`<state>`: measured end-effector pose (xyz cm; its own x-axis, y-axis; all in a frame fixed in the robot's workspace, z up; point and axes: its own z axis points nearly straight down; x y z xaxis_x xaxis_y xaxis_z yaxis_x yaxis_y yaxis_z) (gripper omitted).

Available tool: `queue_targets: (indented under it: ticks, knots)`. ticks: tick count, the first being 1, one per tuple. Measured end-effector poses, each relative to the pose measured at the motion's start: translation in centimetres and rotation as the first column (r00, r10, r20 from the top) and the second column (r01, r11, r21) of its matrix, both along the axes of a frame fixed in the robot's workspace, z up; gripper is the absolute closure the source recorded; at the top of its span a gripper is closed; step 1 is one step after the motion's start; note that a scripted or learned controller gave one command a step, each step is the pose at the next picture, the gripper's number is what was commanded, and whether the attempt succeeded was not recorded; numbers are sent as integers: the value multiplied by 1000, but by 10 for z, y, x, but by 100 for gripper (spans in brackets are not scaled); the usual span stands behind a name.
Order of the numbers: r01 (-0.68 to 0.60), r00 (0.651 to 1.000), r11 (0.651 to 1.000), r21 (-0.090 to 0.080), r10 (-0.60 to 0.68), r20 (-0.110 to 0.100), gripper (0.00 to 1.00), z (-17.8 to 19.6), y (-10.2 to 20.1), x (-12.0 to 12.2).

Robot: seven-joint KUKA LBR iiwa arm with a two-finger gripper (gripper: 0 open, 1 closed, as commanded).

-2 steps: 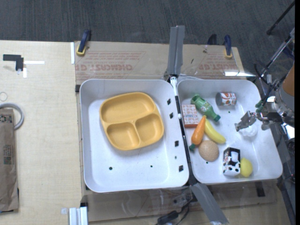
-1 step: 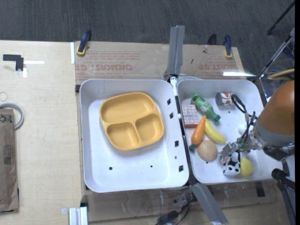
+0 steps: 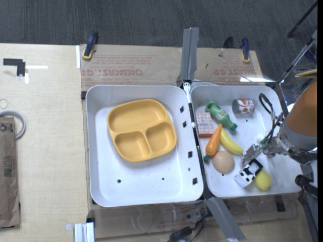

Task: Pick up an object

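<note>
Camera view: you've got the arm [image 3: 305,120] coming in from the right, orange band over the right bin's [image 3: 282,188] far edge. Gripper [image 3: 252,161] is low in the right bin, just above a black-and-white item [image 3: 247,174] and right beside the lemon [image 3: 263,180]. You can't tell whether the fingers are spread or pressed together, and nothing is visibly pinched between them.

Right bin contents: banana [image 3: 230,142], carrot [image 3: 213,140], beige egg-shaped object [image 3: 222,162], green bottle [image 3: 220,115], red-and-white box [image 3: 204,123], small can [image 3: 244,106]. Carrot and banana lie touching, egg-shaped object just below them.

Left bin [image 3: 101,185] holds a yellow divided plate [image 3: 142,129], tilted slightly, well apart from the gripper.

Table [image 3: 40,135] to the left carries a brown paper bag [image 3: 7,175].
</note>
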<state>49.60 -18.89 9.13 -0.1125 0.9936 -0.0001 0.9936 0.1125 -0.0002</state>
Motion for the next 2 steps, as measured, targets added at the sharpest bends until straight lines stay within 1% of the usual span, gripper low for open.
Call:
queue_targets:
  ticks: [1, 2]
  knots:
    - [340, 940, 940, -1, -340, -2, 0, 14, 34, 80]
    - [627, 779, 779, -7, -627, -10, 0, 4, 91, 140]
